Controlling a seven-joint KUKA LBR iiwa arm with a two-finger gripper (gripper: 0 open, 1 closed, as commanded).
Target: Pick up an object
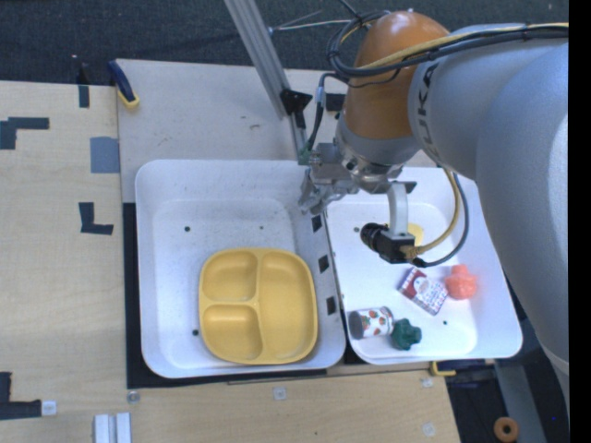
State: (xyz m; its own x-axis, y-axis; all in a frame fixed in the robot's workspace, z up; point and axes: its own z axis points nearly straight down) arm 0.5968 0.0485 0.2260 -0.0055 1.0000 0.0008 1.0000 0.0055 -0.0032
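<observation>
Since the end effector [319, 195] hangs over the rim between the bins and I cannot tell its state, it should move toward the red-and-white packet [423, 292], lying in the right bin [480, 335] beside the orange ball [461, 283], then descend squarely.

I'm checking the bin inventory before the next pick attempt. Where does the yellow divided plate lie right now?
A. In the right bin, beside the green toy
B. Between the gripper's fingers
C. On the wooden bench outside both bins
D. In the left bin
D: the yellow divided plate lies flat on the floor of the left bin, while the small items, such as the green toy, lie in the right bin.
</observation>
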